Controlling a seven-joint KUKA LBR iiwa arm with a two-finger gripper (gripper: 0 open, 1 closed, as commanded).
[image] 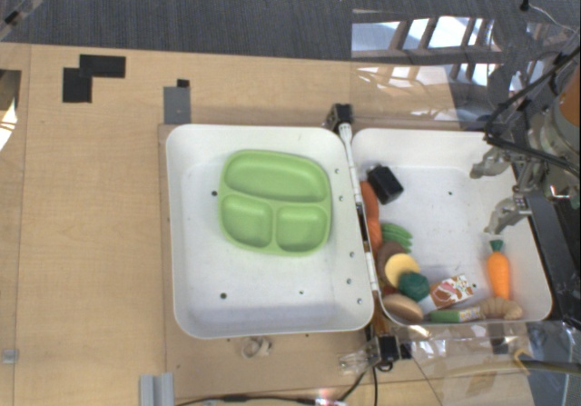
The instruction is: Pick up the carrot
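Camera view puts the carrot (498, 272) in the right-hand bin (436, 163), close to that bin's right wall and a little up from its near edge. Its green top points toward the far wall and its orange tip toward the near edge, so the long axis runs roughly along the right wall. The tool (502, 195) hangs over the same bin, further from the camera than the carrot and just on the left-bin side of it. Its two fingers are spread, with nothing between them. From the tool, the carrot lies toward the near edge of the right-hand bin and slightly toward the right wall. A short shift that way and a descent should bring the fingers astride it, closing across the narrow width.
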